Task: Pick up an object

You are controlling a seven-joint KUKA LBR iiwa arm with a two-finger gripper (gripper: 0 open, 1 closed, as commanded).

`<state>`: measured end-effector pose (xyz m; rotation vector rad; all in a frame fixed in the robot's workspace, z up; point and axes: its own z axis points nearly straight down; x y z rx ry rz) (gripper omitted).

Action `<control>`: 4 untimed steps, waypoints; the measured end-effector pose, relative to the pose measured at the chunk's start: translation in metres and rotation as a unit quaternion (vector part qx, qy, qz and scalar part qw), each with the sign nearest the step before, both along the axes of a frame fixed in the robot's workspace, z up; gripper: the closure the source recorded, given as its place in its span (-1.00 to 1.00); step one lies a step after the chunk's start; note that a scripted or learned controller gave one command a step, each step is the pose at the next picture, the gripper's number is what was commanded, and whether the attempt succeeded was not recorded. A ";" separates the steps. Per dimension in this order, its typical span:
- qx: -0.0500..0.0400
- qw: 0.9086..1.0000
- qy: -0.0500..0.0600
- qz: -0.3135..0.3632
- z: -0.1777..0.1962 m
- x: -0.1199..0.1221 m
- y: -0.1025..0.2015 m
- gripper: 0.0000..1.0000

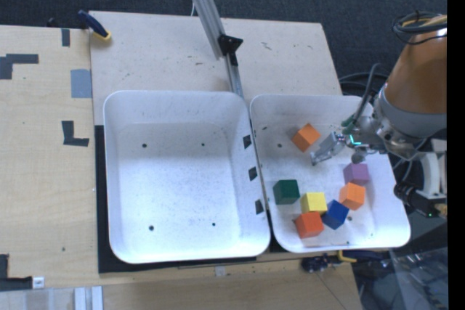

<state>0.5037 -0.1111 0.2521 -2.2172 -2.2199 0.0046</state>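
- We see the end effector (325, 150) low over the right bin (385, 232), just right of an orange cube (306, 136) that sits apart from the other blocks.
- We cannot tell how far it is open, and we see nothing held in it; at this size and slant the tip is only a grey blur.
- We judge the orange cube the likeliest target: it lies alone, with bare floor on all sides, so the end effector could close on it without knocking a neighbour.
- The rest of the blocks crowd the near right part of the same bin: a green cube (286, 191), a yellow cube (314, 202), a red cube (309, 224), a blue cube (336, 214), a second orange block (352, 194) and a purple block (356, 173).
- Yellow, red and blue look to be touching, which we think would make a clean grip among them harder.
- The arm (418, 87) reaches in from the right across the bin's far rim, which suits a tilted approach toward the lone cube.
- The left bin (116, 112) holds no block; it stands beside the right bin on the tabletop (145, 47).
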 end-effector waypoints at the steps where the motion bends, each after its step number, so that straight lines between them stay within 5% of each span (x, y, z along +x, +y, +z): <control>1: 0.000 1.000 -0.002 0.000 0.002 0.001 0.000 -1.00; 3: 0.000 1.000 0.001 -0.001 -0.124 -0.007 0.005 -1.00; 4: 0.001 1.000 -0.007 0.001 -0.139 -0.002 0.006 -1.00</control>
